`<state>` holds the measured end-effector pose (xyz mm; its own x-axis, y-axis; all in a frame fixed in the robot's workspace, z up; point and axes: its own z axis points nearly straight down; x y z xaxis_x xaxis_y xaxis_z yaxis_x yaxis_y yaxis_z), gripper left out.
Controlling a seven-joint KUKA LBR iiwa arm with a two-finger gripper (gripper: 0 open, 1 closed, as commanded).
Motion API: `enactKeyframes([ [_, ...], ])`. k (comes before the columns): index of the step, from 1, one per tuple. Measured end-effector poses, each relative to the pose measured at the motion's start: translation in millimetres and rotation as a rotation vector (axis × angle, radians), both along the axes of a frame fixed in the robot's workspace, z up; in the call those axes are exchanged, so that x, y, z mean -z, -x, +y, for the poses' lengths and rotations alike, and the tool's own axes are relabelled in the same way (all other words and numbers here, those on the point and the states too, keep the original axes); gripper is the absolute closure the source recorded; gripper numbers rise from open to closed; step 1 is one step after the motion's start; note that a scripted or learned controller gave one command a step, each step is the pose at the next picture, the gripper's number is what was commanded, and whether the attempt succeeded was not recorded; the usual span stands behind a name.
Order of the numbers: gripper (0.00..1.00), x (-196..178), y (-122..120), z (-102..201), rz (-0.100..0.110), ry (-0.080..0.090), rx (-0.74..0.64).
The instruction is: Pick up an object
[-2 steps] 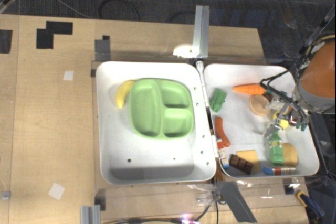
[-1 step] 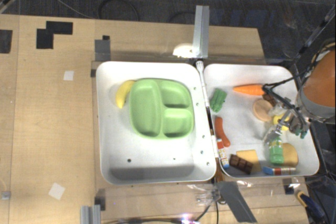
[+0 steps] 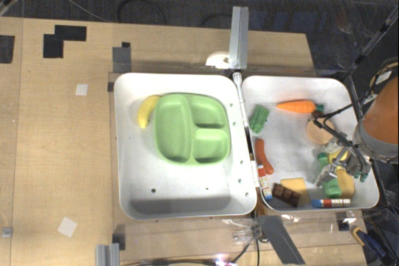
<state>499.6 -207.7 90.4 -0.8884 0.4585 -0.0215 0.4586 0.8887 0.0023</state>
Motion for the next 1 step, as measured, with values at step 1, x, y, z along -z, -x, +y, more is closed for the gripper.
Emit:
enactKeyframes([
  [1,0.0,-0.3,6.1,26.8,0.0,0.004,-0.222],
])
